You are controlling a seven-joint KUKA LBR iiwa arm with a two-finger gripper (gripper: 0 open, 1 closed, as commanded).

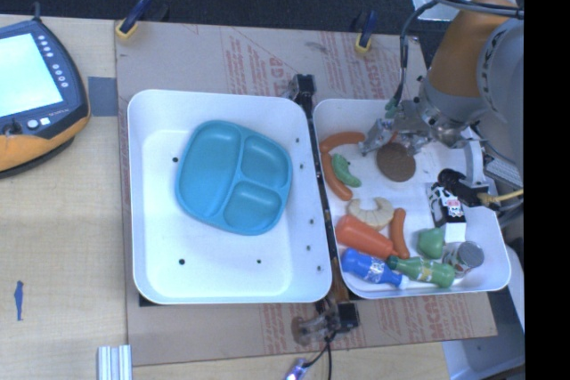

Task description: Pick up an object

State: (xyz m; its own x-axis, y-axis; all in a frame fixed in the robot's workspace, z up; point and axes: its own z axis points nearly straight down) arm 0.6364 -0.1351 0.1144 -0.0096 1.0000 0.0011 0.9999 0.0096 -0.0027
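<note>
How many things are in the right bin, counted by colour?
Orange: 3, long sausage, carrot, short sausage
Green: 3, green pod, green bottle, green fruit
Blue: 1, blue bottle
Brown: 1, disc
Cream: 1, pastry
Grey: 1, can
Total: 10

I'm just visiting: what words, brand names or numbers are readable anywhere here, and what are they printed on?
Nothing can be read outright.
Brown cardboard sheet under the bins: faint red printed lettering, too blurred to read.
Orange-edged handheld screen on the left: plain white display, and the marks on its dark frame are too small to read.
</note>
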